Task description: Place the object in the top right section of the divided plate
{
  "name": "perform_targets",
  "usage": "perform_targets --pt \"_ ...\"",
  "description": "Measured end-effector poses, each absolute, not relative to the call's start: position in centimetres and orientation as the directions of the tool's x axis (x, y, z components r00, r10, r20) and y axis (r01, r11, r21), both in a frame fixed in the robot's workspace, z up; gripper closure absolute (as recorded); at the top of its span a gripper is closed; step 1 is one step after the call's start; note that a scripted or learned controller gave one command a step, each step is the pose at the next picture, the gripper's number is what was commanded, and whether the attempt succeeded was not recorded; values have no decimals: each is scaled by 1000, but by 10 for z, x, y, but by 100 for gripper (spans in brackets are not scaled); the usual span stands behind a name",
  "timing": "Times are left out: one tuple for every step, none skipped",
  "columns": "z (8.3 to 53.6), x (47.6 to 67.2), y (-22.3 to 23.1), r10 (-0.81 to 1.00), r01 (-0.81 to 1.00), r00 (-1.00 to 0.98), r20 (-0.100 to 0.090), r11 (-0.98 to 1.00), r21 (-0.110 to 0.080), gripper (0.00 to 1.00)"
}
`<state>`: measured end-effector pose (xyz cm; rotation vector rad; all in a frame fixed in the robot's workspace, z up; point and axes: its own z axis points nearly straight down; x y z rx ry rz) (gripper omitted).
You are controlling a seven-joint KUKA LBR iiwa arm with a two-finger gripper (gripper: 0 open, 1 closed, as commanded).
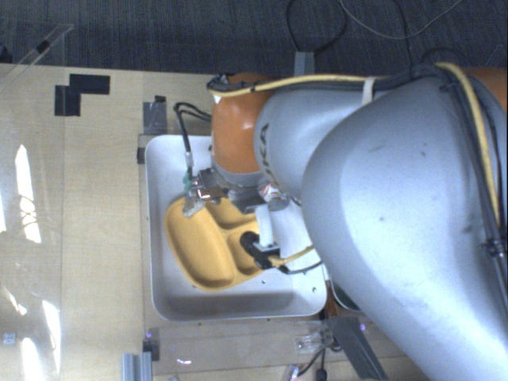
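The grey arm (381,189) takes up most of the right side of the view, its bulk reaching over the white bin (159,236) from the right and covering that bin's right portion. Its orange band (234,137) sits over the bin's far edge, just above the wrist.

The white bin rests on the pale wooden bench (87,236), with its left wall and near wall in plain sight.

Inside the bin lies the yellow divided plate (202,248), toward the bin's middle, with one large section on the side nearer the bin's left wall and smaller sections on the side under the arm.

The gripper (238,205) hangs directly over the plate's far, arm-side part, close above its rim. Whether its jaws are released or clenched cannot be told, since the wrist hides them.

A black cable (184,129) runs from the bin's far edge down to the wrist.

The object to be placed cannot be made out anywhere in the bin.
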<state>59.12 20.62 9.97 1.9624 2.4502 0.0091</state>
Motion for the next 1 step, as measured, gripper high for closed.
perform_targets --pt "179 601 187 865 865 -502 -1 502 6 0"
